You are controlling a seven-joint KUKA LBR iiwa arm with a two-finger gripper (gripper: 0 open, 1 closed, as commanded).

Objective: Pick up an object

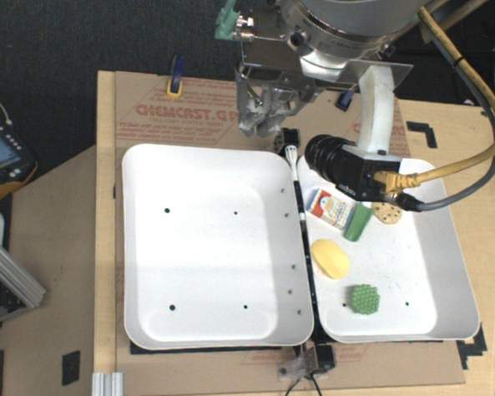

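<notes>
In the right bin (445,247), 4 candidates for a pick lie loosely grouped: a yellow lemon-shaped piece (331,259) near the divider, a green knobbly ball (363,299) below it toward the near rim, a white-and-red packet (329,208) with a green cylinder (357,222) lying against its right side, and a small tan speckled biscuit-like piece (387,213) just beyond. I read the cluster as deliberate: everything sits in 1 bin so the left bin (203,240) can take whatever gets lifted. From my remote seat, the gripper (261,118) hangs at the far rim of the left bin, over the brown cardboard sheet (186,114) under both bins, well apart from every object; nothing is between its fingers, and whether they are spread or closed I cannot tell from this angle. The arm's grey body and its black cabled fitting (341,165) loom over the far end of the right bin, partly covering it. My judgement is that no pick has begun, and the lemon-shaped piece, lying by itself, looks the easiest target.
</notes>
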